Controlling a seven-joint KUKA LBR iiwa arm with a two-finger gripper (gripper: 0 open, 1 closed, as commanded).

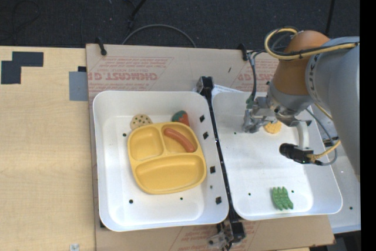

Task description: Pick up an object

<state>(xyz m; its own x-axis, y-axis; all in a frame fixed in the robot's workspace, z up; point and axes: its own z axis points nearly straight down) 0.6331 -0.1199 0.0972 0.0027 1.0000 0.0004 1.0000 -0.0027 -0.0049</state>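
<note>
Toward the far end of the right bin (329,200), a small yellow object (273,127) lies on the white floor, just beside the hand (254,123), touching or nearly so. Hand lowered to the bin floor under the grey arm (329,76); whether it is released or clenched cannot be told. Green toy (282,198) near the same bin's near right corner. Left bin (111,208): yellow divided tray (167,170) holding a sausage (180,139); cookie (140,121) and red-green vegetable (180,117) at the tray's far edge.

Arm (317,76) low, wrist bent down
</note>
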